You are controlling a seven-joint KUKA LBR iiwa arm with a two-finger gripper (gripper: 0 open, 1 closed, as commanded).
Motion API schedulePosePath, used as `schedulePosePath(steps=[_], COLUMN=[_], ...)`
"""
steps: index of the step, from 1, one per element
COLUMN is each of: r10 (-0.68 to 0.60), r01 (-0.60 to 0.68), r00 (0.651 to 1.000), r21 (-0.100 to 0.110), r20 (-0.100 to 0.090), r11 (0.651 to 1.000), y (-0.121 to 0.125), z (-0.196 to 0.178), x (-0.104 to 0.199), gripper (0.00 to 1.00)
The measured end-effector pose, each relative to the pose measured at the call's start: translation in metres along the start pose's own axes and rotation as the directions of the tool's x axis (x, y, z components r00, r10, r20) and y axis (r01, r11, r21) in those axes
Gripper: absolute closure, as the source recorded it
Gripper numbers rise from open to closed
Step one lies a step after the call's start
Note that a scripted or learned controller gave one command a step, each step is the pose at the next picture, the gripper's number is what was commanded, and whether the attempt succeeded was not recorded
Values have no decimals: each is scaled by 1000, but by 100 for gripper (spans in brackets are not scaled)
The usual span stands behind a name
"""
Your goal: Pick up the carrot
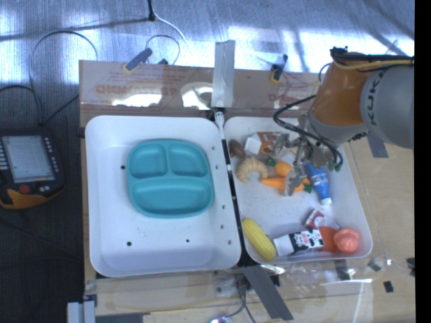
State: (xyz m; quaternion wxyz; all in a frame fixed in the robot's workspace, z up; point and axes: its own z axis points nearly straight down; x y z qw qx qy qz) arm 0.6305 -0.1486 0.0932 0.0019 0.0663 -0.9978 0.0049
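- At the far left, off the bench, a handheld control pendant [27,167] with a pale screen lies on the dark floor, cables looping behind it.
- Next comes the left bin [108,247], a shallow white tub; a teal divided plate [170,178] with three compartments rests flat in its middle.
- Between the two bins a grey upright post [223,73] stands at the back edge.
- Just past the divider, the right bin [350,200] holds a clutter of toy food: a dark brown piece [236,149] near the back left corner, a tan croissant [250,169] beside it, and a yellow corn cob [258,239] lying along the front left wall.
- Toward the bin's centre, the carrot [275,184] lies orange on the white floor, just right of the croissant, with its right end under the gripper.
- Over that end the gripper [294,180] points down; its fingers look parted around or beside the carrot's end, though clutter and glare make it hard to say whether they pinch it.
- Just right of the gripper lies a blue-and-white bottle [319,183], tilted toward the front.
- Along the front wall sit a black-and-white carton [300,242], a red packet [318,219] and an orange-pink round fruit [347,241].
- Above the bin, the arm [387,103] enters from the right, with its orange band [340,99] above the wrist.
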Motion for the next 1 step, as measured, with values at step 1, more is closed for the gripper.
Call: schedulePosePath(steps=[1], r10=[-3], r01=[3], r00=[1000], r21=[2], r20=[14], r11=[1000], y=[4], z=[-6], x=[-4], gripper=[100])
